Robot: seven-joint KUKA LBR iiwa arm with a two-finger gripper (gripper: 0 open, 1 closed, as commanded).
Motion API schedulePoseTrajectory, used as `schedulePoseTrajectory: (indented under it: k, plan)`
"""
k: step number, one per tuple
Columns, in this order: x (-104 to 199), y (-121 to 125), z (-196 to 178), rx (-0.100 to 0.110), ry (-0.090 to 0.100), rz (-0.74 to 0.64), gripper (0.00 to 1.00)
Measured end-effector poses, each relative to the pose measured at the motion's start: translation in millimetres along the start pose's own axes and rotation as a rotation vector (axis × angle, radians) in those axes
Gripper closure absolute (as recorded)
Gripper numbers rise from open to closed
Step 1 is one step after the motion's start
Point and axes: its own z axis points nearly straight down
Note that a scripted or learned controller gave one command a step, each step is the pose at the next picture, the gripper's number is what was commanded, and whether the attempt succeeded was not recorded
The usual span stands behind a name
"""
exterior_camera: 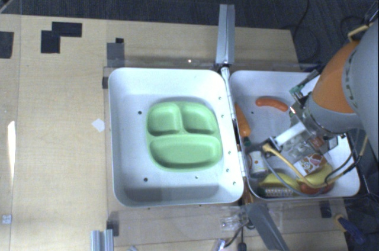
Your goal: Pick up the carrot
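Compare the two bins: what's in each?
The left bin holds one item, a green divided plate lying flat in its middle. The right bin holds several small items: an orange carrot against its left wall, a sausage, a banana. The arm is over the right bin. Both bins are shallow and white.

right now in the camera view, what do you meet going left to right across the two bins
green divided plate in the left bin → carrot along the right bin's left wall → orange sausage → claw

Green tray (pixel 183 134) in left bin (pixel 121 143)
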Motion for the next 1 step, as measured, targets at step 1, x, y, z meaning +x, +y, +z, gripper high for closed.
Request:
schedulePoseTrajectory:
  k: [1]
  plan:
    - [1.8, 0.2, -8.2, 0.001, -0.002, -0.01, 1.0]
